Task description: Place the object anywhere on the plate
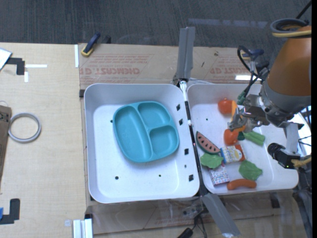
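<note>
orange toy (231, 135) sits in right bin (198, 115), directly under gripper (239, 124); whether the fingers are parted or closed on it cannot be told. watermelon slice (208, 143) just beside. blue plate (146, 131) in left bin (99, 182), bare. step: pickup. next likely calls for lift, carry left over plate.

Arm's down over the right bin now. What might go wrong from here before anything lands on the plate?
1. Clutter: the gripper sits low among packed toys, with an orange piece, a green piece and the watermelon slice close by. It may nudge neighbours or grab two.
2. Transfer: the blue plate lies in the left bin, past the raised divider. A low carry could clip it.
3. A weak grip could drop the item short of the plate.
</note>
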Controlling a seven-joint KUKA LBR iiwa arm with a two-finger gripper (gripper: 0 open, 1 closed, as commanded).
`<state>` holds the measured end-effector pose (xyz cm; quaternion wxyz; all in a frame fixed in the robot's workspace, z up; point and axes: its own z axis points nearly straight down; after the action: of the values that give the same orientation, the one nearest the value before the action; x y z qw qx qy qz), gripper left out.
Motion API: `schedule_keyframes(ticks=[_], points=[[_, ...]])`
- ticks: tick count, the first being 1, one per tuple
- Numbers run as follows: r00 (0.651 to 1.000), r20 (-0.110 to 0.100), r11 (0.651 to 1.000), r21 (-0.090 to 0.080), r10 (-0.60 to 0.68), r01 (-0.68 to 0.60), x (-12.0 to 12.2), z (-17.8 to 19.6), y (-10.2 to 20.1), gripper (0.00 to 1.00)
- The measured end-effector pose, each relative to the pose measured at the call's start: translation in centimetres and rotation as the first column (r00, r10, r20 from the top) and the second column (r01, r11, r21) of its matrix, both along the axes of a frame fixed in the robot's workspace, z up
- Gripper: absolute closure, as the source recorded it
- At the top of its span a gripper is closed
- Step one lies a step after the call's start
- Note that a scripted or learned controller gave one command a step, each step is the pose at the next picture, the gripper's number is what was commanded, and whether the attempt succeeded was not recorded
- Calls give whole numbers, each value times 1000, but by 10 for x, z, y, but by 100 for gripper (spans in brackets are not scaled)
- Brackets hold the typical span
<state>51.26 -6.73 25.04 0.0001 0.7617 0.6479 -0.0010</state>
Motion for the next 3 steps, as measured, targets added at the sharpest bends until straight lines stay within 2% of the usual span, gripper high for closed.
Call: schedule_keyframes(ticks=[1,2,3], points=[[988,-4,988,1,154,-154,17,-41,105,100],[985,-2,985,-1,-174,174,5,-26,151,100],[923,-2,923,-3,-385,385,43,-68,183,100]])
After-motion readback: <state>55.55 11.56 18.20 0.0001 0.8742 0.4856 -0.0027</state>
